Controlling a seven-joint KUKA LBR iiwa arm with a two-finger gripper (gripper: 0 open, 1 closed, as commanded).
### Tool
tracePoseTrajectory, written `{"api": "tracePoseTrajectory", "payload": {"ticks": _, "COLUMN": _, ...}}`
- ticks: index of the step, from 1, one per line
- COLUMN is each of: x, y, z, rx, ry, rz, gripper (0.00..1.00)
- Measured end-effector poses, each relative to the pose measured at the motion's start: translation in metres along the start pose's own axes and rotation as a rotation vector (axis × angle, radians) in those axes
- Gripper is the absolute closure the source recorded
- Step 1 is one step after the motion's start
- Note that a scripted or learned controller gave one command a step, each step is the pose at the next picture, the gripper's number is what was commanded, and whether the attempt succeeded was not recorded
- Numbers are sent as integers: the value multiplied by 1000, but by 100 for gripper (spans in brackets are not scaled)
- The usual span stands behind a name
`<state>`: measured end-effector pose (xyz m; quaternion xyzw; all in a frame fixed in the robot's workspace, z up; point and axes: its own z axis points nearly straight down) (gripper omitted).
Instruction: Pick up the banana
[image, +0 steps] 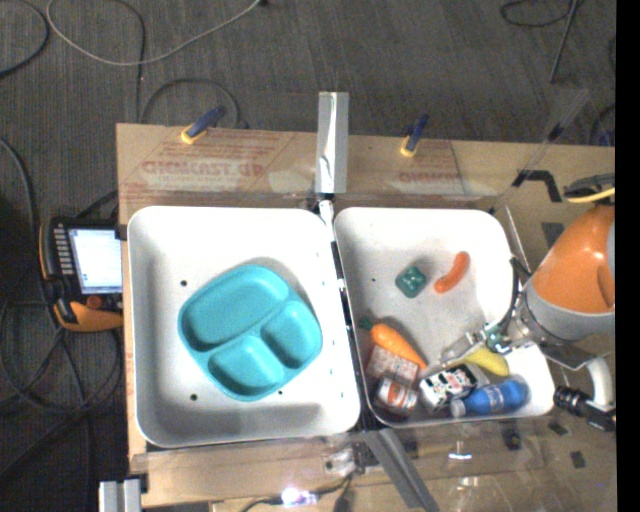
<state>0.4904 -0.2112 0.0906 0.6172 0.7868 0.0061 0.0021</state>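
The banana (486, 361) is a small yellow shape at the right side of the right bin (420, 235), partly covered by the gripper. My gripper (473, 345) comes in from the right under the orange band of the arm (578, 272) and sits low, right over the banana's upper end. The view does not settle whether it touches or holds the banana. Most of the banana's length is hidden by the gripper and by neighbouring objects.
Crowded against the banana are a blue bottle (497, 397), a white, black and red toy (447, 382), a carrot (396, 343) and a reddish can (394, 394). A green block (410, 280) and an orange sausage (452, 272) lie farther back. The left bin (150, 300) holds a teal divided plate (252, 328).
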Motion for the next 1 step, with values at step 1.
{"api": "tracePoseTrajectory", "payload": {"ticks": 1, "x": -1, "y": 3, "z": -8, "rx": -5, "ry": -3, "rz": 0, "gripper": 100}}
